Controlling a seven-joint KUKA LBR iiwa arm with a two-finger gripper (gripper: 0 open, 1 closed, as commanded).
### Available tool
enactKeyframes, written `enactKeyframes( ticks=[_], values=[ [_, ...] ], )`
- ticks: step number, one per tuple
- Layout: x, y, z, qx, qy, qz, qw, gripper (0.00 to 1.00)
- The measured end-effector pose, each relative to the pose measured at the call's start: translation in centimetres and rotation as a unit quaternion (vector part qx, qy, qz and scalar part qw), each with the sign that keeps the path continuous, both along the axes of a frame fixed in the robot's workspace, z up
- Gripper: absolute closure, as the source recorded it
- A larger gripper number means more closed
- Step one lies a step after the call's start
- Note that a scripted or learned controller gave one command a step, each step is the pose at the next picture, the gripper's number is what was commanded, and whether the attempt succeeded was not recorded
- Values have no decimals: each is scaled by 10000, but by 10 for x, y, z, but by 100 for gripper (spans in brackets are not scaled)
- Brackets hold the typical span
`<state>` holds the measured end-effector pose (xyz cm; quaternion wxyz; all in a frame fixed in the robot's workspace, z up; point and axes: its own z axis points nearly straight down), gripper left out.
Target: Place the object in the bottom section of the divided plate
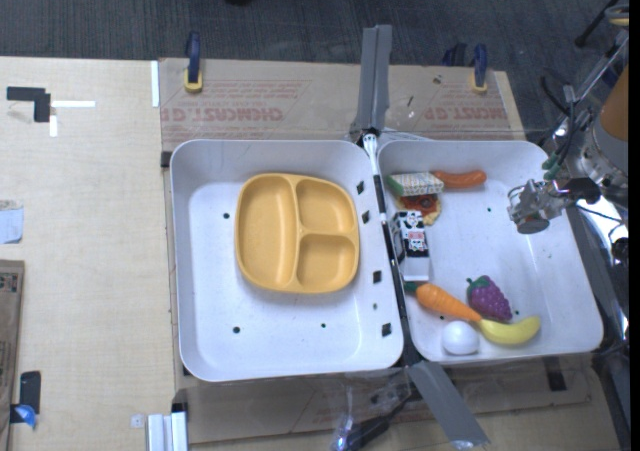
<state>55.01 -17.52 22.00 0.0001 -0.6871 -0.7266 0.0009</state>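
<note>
Nothing picked yet: claw [530, 211], grip state unreadable, hovers over right bin [560, 339]; next, grab a toy for the plate [297, 233].

Your arm [612, 129] comes in from the right edge, its orange band just showing at the frame's border; cables trail beside it; the wrist slants down and leftward; your gripper [530, 207] hangs low at the right side of the scene; it is too small and blurred to read how it stands.
</note>
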Motion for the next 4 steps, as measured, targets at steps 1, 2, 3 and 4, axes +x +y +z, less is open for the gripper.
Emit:
enactKeyframes(
  ticks=[1,2,3,4],
  values=[
    [8,82,-66,3,13,-173,9998,100],
    [22,172,-29,-1,-3,653,9979,100],
    [22,172,-29,-1,-2,651,9979,0],
    [22,171,-20,-7,2,660,9978,100]
  ],
)
